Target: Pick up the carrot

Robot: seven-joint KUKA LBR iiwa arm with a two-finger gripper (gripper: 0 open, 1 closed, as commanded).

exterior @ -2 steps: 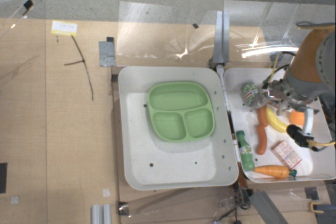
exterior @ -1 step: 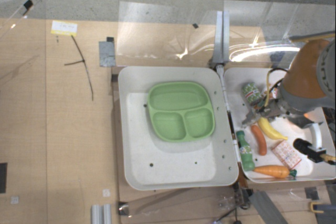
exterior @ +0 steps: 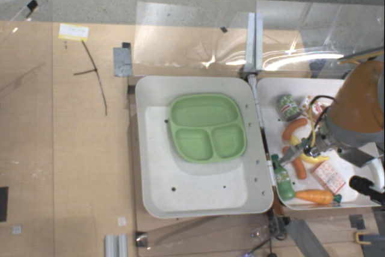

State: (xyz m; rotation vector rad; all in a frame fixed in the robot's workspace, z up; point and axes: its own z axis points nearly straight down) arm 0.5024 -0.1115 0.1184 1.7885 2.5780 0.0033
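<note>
**benchwatcher:** so where's the carrot sitting right now?

**iiwa_arm:** The carrot (exterior: 315,195) is lying on its side at the near edge of the right bin (exterior: 355,206), orange body pointing left, green top to the right. Just left of it is a green bottle (exterior: 283,179), and a pink and white box (exterior: 329,176) is just beyond it on the far side.

**benchwatcher:** and your claw? got anything?

**iiwa_arm:** My claw (exterior: 299,151) is down in the middle of the right bin, well short of the carrot, in among a banana (exterior: 313,157) and a sausage (exterior: 296,127). There's a smaller sausage (exterior: 300,169) lying between me and the carrot. Honestly can't tell how far open my fingers are, it's too small and cluttered there, and I don't see anything held between them.

**benchwatcher:** what else is around?

**iiwa_arm:** A green-labelled can (exterior: 288,106) at the far side of the same bin. The left bin (exterior: 156,189) has a green divided plate (exterior: 207,127) lying flat in it, toward its far side.
</note>
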